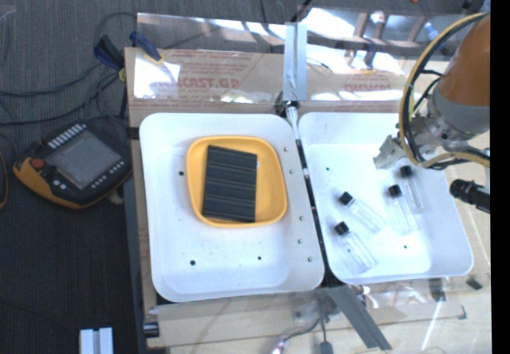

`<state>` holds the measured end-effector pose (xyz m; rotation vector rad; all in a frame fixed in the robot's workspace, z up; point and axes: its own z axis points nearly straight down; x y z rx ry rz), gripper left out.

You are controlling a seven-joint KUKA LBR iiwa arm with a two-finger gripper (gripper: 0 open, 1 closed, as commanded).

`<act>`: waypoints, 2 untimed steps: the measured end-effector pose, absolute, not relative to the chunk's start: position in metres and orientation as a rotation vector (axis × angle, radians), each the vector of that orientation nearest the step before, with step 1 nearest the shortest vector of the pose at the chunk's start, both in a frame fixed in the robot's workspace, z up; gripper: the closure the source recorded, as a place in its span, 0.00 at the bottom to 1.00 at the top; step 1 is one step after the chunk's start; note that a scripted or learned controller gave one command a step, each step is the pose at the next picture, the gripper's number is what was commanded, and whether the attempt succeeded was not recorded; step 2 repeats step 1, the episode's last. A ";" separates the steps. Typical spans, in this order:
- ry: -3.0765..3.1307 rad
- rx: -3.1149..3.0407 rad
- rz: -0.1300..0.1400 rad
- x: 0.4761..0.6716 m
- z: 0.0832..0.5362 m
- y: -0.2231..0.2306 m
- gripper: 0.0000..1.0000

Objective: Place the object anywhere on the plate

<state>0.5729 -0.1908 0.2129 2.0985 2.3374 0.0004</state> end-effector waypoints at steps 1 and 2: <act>2.337 2.099 0.000 0.573 0.213 -0.191 0.00; 2.337 2.099 0.000 0.573 0.213 -0.191 0.00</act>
